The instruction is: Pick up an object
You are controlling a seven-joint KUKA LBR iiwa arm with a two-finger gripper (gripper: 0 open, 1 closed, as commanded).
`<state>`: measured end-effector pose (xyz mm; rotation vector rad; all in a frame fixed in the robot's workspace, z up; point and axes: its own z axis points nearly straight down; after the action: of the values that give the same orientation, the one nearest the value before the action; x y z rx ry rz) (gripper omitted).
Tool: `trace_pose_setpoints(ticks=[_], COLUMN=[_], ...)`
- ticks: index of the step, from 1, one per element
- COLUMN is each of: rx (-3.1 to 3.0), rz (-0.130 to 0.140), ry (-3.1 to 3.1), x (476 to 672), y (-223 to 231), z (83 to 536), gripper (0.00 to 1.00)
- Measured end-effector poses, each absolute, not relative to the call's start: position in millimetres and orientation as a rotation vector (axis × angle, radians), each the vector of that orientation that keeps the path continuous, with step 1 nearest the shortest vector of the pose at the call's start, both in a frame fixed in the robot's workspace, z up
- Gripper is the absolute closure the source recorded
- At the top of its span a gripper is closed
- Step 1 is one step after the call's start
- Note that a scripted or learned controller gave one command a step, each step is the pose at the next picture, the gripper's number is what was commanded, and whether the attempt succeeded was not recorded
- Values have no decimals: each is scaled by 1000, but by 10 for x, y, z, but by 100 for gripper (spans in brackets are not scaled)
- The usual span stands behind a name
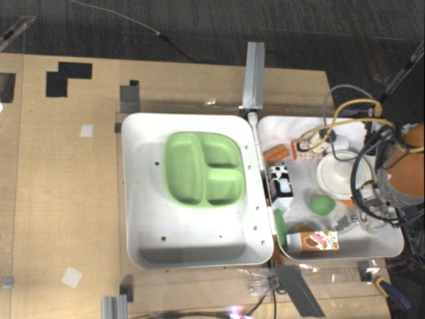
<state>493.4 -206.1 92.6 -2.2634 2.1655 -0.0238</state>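
The right bin (372,248) holds several small things. An orange packet (276,153) and a black-and-white item (281,180) lie near its left wall. A green ball (323,205) rests in the middle beside a white round bowl (337,175). A brown carton (317,240) lies along the front wall, and a green stick-shaped item (279,226) lies at the left wall. My gripper (358,219) hangs low over the bin's right side, just right of the green ball, under the cabled wrist with its orange band (406,168).
The left bin (143,238) holds a green divided plate (203,168). Yellow and black cables (352,111) loop over the back of the right bin. A grey metal post (254,75) stands between the bins at the back.
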Motion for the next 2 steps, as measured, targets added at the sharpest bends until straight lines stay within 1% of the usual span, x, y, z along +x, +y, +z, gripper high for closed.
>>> trace_pose_setpoints(ticks=[1, 2], rx=[-2472, -2450], rz=[-5, -29], ry=[1931, 1938], x=[4897, 5207], y=[-1193, -908], z=[1191, 939], gripper=[0, 0])
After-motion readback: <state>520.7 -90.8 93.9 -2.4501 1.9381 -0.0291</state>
